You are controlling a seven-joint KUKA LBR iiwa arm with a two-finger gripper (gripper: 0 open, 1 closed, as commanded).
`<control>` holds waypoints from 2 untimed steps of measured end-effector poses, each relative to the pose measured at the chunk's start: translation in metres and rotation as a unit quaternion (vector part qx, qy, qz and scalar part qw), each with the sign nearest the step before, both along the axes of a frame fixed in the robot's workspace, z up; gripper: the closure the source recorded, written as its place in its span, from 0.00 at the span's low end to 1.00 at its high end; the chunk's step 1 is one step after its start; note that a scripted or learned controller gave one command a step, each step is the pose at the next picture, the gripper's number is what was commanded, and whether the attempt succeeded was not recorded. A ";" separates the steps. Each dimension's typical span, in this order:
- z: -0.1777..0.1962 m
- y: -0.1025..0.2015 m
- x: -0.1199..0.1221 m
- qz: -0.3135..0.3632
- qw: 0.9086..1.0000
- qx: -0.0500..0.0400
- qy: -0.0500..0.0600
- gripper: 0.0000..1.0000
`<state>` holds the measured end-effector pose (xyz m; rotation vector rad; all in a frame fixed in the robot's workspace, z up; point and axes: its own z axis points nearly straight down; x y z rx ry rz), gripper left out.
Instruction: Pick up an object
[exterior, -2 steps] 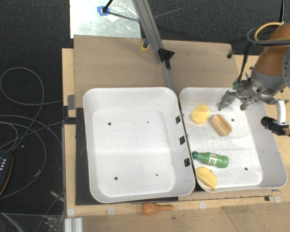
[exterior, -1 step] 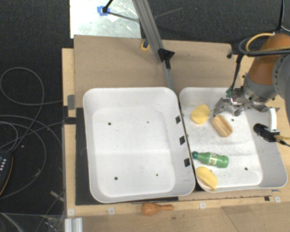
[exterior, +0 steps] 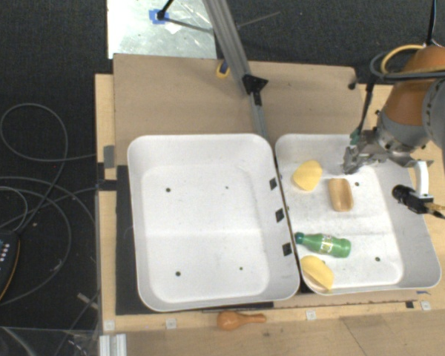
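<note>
Four things in right bin (exterior: 411, 273); jaws (exterior: 351, 162) at its twelve o'clock, grip state unclear.

Bottle (exterior: 323, 244) in right bin (exterior: 411, 269), bun (exterior: 340, 194) behind it, left bin (exterior: 200, 221) beside

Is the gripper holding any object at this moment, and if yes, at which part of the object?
Nothing is held. The gripper is over the far part of the right bin, apart from the bread roll and the yellow piece, with nothing between its fingers.
</note>
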<state>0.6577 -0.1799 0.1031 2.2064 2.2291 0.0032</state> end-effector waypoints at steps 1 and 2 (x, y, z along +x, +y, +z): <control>0.066 0.000 0.001 -0.002 1.000 0.000 -0.002 1.00; 0.125 0.008 -0.002 -0.002 1.000 0.000 -0.002 1.00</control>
